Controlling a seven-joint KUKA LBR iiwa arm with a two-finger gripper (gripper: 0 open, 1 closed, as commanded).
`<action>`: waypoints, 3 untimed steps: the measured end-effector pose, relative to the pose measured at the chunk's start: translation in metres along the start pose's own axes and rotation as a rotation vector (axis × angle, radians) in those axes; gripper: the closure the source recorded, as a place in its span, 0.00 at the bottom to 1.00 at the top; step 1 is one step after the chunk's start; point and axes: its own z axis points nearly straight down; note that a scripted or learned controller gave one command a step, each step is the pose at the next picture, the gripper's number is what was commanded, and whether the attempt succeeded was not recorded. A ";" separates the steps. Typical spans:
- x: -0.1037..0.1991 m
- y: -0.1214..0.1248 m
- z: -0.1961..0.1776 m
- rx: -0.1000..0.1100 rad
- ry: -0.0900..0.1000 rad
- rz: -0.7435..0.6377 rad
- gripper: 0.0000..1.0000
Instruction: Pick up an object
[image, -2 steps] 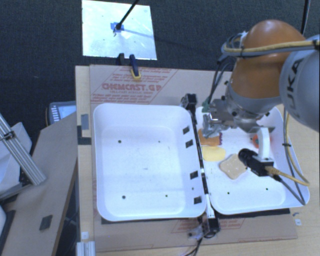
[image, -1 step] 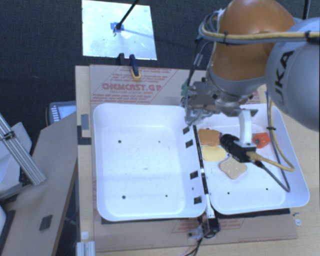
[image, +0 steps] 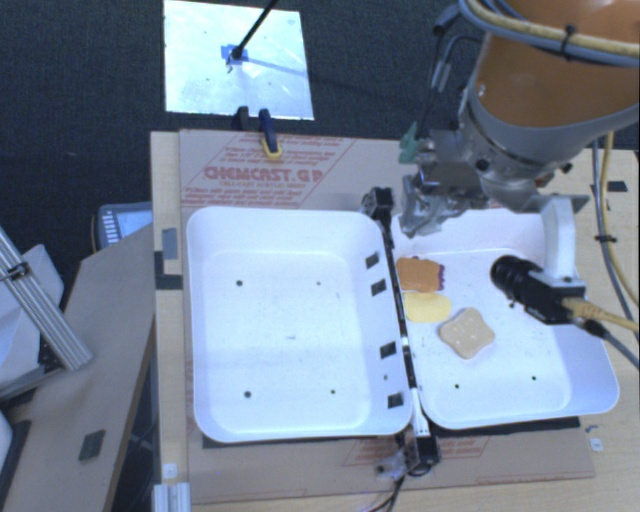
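Your claw (image: 428, 222) hangs above the right bin (image: 590, 385); I cannot tell how far it gapes. Drop squarely onto the orange slab (image: 418, 273) just below it.

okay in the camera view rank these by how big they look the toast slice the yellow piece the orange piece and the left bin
1. left bin, by far the largest.
2. toast slice.
3. and 4. orange piece and yellow piece: they look about alike. The yellow one overlaps the orange one's lower edge, so I won't rank them.
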 end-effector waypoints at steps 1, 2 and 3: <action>0.050 0.054 0.165 0.026 -0.009 -0.001 1.00; -0.048 0.014 0.091 0.007 -0.007 0.015 1.00; -0.029 0.007 -0.057 -0.005 -0.001 0.002 1.00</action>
